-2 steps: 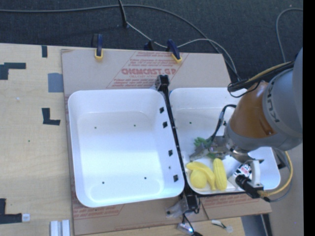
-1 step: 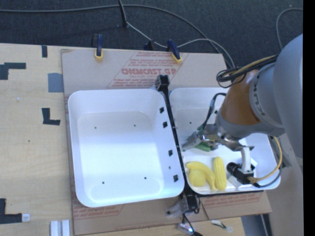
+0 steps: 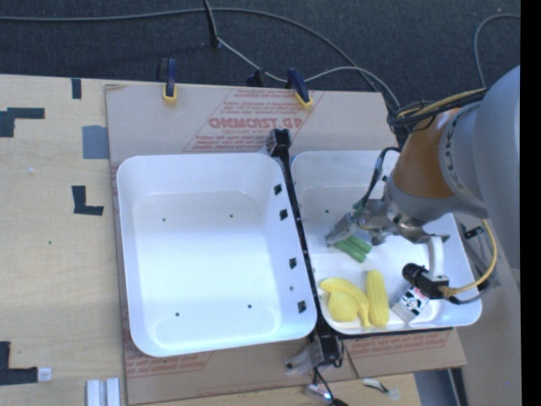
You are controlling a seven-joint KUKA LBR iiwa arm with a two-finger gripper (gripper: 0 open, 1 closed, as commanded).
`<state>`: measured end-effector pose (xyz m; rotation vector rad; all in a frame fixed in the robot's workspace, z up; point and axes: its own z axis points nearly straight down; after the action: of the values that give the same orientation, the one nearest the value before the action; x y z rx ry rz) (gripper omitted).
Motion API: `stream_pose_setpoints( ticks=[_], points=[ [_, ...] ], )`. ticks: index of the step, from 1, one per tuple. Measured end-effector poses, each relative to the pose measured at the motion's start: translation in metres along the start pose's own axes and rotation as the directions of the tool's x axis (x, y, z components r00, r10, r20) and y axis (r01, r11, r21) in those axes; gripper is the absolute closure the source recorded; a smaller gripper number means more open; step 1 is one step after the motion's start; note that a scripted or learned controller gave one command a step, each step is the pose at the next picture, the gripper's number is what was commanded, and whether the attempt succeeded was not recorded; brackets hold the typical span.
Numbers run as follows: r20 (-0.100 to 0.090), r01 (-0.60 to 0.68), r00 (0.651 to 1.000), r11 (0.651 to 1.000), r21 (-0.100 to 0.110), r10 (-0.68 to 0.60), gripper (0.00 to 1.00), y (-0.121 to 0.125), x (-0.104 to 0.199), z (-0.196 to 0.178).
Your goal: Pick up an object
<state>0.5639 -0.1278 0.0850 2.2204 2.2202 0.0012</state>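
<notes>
A green object [image 3: 352, 248] is seen low in the right bin [image 3: 321, 176], right at the tips of the gripper [image 3: 348, 232], though whether it is pinched or the fingers are parted cannot be told. Nearer the front wall, a yellow banana [image 3: 341, 288] and a corn cob [image 3: 377, 298] are laid side by side, and the left bin [image 3: 135, 227] is set just alongside.

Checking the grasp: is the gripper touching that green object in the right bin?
Cannot tell. In the camera view the gripper overlaps the green object, so no contact or gap shows plainly.
</notes>
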Motion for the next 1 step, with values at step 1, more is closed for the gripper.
stream_pose_setpoints(
  ticks=[1],
  points=[
    [0.000,0.001,1.000,1.000,0.001,-0.001,0.00,-0.0322,0.0181,-0.0004]
  ],
)
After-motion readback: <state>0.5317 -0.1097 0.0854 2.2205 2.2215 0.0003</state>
